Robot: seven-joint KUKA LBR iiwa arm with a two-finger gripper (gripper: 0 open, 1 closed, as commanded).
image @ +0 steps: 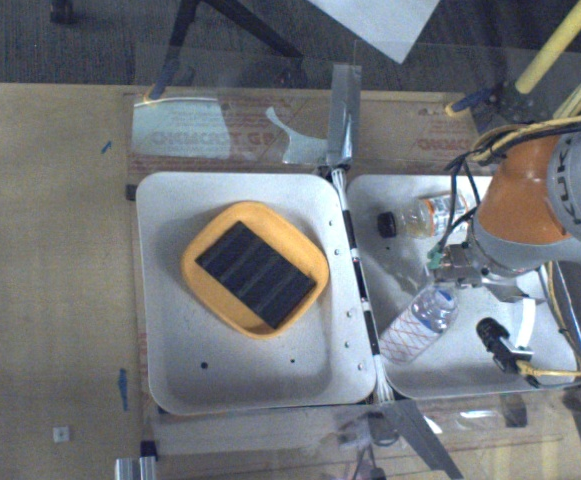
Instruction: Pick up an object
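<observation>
In the camera view, two shallow white bins sit side by side on a tan bench [50,268]. The left bin [170,353] holds one thing: a rounded yellow tray [255,268] with a black ribbed panel set in its top, lying flat and turned at a slant near the bin's middle.

The right bin [450,370] holds two clear plastic bottles, both lying down. The first bottle [425,216] has a dark cap and an orange label and lies near the far wall, its cap pointing toward the left bin. The second bottle [418,326] has a red criss-cross pattern on its lower half and lies slanted against the wall between the bins.

The arm [530,203] reaches in over the right bin. Its gripper [448,273] hangs between the two bottles, just above the upper end of the second bottle. Whether the claw is spread or pressed together cannot be told from here.
</observation>
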